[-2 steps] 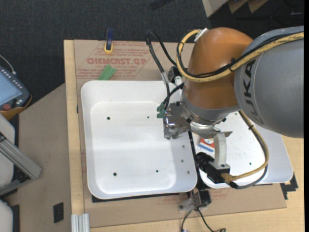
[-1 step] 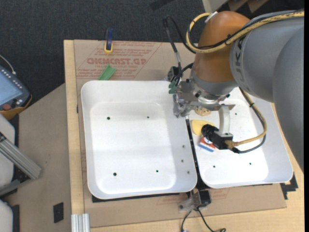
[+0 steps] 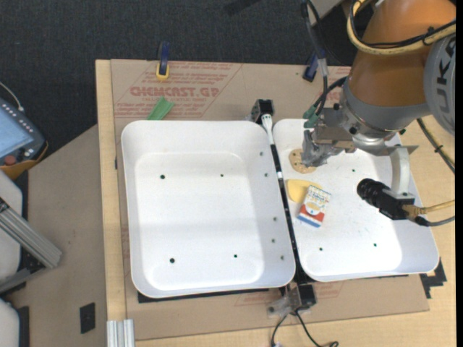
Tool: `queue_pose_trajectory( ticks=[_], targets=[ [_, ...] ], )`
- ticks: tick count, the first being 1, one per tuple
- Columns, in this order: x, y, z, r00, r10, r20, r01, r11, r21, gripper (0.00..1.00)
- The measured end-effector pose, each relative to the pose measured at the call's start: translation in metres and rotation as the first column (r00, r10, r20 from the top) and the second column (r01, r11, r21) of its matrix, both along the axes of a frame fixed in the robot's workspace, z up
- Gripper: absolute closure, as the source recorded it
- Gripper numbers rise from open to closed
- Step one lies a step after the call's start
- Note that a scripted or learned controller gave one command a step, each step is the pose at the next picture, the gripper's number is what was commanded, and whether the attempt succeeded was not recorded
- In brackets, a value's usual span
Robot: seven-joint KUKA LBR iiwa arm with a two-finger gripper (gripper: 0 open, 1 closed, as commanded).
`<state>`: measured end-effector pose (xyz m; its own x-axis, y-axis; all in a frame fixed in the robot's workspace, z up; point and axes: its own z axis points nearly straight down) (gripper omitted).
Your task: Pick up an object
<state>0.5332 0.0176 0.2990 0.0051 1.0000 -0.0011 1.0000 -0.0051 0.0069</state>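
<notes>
So the gripper (image 3: 316, 152) sits low over the far left corner of the right bin (image 3: 376, 259), close to the edge it shares with the left bin (image 3: 195, 194). The nearest thing is a tan disc (image 3: 296, 163) poking out on the side toward that shared edge, partly under the gripper. It's round, so there's no long axis to line up with. A yellow lump (image 3: 296, 189) and a small box (image 3: 315, 207) lie just beside each other, further toward the near edge. The arm (image 3: 398, 42) leans in from the far right corner, wrist pointing down. Can't tell how wide the jaws are. My guess is the disc needs a small shift toward the shared edge.
</notes>
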Motion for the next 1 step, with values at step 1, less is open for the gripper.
queue_pose_trajectory(
  ticks=[1],
  targets=[
    [-0.0407, 0.0022, 0.0884, 1.000, 0.006, 0.004, -0.006, 1.000, 0.003, 1.00]
  ],
)
